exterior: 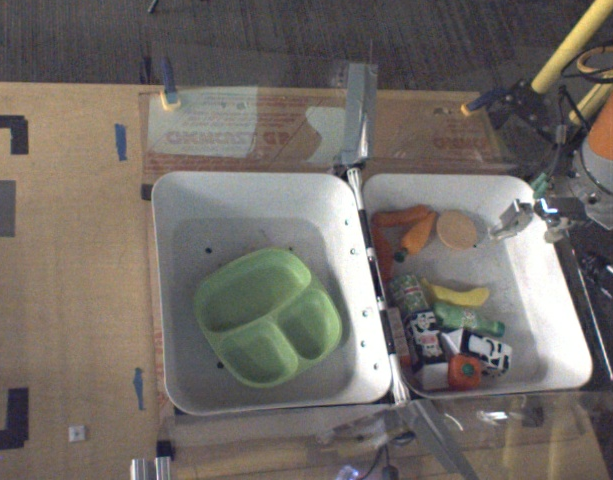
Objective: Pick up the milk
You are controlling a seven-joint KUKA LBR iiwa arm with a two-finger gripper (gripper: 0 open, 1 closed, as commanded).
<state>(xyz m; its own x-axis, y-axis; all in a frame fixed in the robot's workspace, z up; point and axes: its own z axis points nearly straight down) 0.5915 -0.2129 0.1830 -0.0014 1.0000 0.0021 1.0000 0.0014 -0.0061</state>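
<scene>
milk (484,350) lying flat in right bin (561,298), long axis left-right; tool (526,216) state unclear.

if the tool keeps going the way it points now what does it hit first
The tool points left across the right bin. Going straight on, it would likely meet the round tan disc first, with the carrot just beyond. Its height above them is unclear, so it might pass over.
</scene>
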